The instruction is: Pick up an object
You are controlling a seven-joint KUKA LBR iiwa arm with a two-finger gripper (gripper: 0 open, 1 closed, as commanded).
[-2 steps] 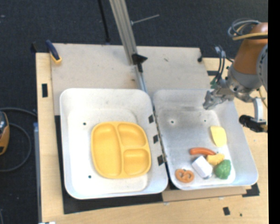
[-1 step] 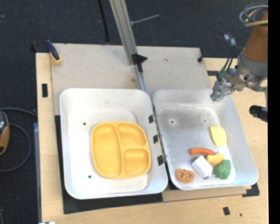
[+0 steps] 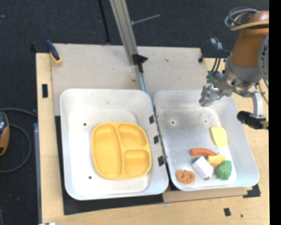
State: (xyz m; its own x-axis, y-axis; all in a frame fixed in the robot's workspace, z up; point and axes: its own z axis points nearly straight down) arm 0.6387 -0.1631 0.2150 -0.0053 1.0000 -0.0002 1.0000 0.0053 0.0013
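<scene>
Where toys cluster, broccoli (image 3: 224,169) looks green.

A robotics lab — plywood bench (image 3: 98,69), aluminium camera mast (image 3: 124,25) (checkered marker on top), dark carpet (image 3: 18,13).

A pale wooden bench (image 3: 103,64) stands on dark carpet (image 3: 47,13) (cables trailing at left).

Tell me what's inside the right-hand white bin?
The right bin holds a yellow piece, orange sausage, pretzel, white block and green broccoli. Anything beneath them is hidden.
</scene>
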